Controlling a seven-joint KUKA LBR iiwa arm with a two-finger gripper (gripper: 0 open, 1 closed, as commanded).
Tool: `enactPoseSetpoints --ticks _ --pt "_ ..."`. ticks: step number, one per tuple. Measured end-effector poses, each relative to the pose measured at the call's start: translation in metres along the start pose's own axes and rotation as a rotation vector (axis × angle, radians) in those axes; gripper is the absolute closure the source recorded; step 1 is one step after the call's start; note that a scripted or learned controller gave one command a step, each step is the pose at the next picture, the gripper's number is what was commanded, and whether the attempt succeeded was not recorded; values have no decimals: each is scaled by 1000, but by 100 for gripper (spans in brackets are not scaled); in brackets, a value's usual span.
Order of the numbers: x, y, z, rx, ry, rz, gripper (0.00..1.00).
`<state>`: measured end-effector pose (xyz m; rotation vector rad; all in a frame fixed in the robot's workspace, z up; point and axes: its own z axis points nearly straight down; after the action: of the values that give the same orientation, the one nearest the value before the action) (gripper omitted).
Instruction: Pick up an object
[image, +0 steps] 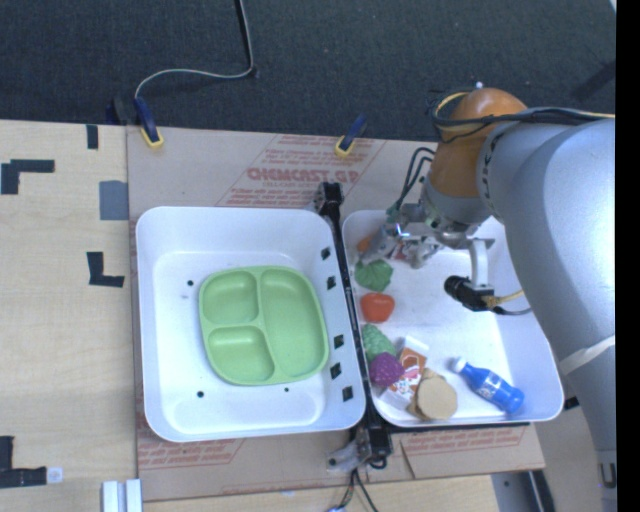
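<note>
Left bin (160, 300): one green divided plate (264, 325). Right bin (530, 360): one blue bottle (490, 386), one tomato (377, 306), assorted toy foods. Gripper (405, 240) low over them; grip cannot be judged.

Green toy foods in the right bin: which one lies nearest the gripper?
The leafy green piece at the bin's upper left, just below the gripper and above the red tomato. The other green piece lies farther down, beside the purple grapes.
</note>
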<state>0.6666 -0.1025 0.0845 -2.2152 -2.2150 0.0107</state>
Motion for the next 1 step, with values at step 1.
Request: enactPoseSetpoints --ticks 1 --pt "-6 0 0 0 2 -1 0"
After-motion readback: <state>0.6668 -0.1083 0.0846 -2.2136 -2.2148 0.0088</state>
